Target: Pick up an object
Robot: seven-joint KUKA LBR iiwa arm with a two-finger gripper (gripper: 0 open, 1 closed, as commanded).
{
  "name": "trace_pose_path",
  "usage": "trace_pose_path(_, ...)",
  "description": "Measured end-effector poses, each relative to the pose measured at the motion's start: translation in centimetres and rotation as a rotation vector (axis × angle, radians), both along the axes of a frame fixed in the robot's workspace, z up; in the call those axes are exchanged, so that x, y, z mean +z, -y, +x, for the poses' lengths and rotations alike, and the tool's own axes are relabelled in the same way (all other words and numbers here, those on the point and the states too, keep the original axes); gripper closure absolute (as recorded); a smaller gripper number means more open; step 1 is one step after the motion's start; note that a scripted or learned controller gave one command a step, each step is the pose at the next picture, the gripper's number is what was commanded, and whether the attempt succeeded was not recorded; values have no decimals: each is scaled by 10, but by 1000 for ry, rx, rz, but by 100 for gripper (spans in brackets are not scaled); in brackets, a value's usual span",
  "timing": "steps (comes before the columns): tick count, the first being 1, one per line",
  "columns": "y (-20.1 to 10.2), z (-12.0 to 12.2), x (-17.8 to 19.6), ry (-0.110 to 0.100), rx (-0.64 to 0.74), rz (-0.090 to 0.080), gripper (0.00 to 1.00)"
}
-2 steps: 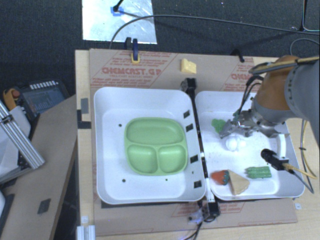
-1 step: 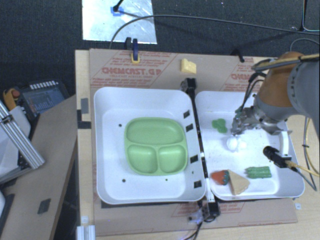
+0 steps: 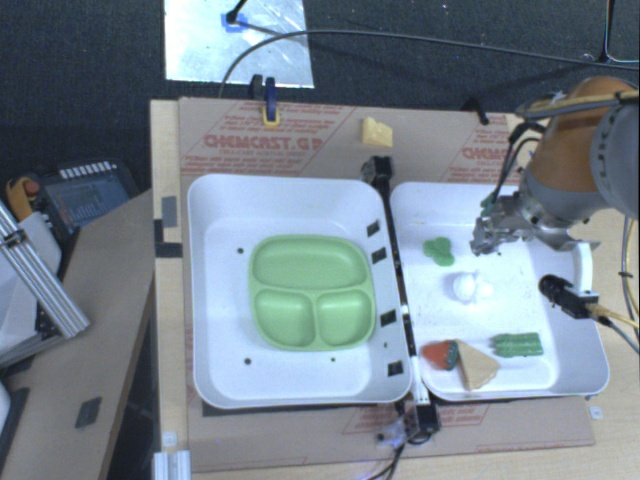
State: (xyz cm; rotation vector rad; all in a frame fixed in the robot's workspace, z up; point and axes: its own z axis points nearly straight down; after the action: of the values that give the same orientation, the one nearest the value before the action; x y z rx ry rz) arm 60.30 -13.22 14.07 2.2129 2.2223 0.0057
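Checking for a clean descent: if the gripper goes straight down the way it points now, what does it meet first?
Probably the bare floor of the right bin. The gripper hangs between the green piece and the white ball, seemingly over neither, though depth is unclear from this slanted view.

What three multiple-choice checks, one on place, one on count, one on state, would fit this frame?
1. Where is the green divided plate?
A. left bin
B. right bin
C. on the floor

2. How many compartments does the plate have?
A. two
B. three
C. five

3. Where is the gripper in relation to the small green piece?
A. touching it
B. right of it, apart
C. over the left bin

Answers:
1 A, it lies in the left bin.
2 B, one wide section above two smaller ones.
3 B, bare floor of the right bin shows between them.
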Motion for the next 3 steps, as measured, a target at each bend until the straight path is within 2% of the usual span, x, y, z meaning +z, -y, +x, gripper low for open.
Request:
trace_pose_path(2, 7, 3, 101, 2, 0, -1, 100)
trace_pose_path(3, -54, 8, 105, -3, 6, 3, 100)
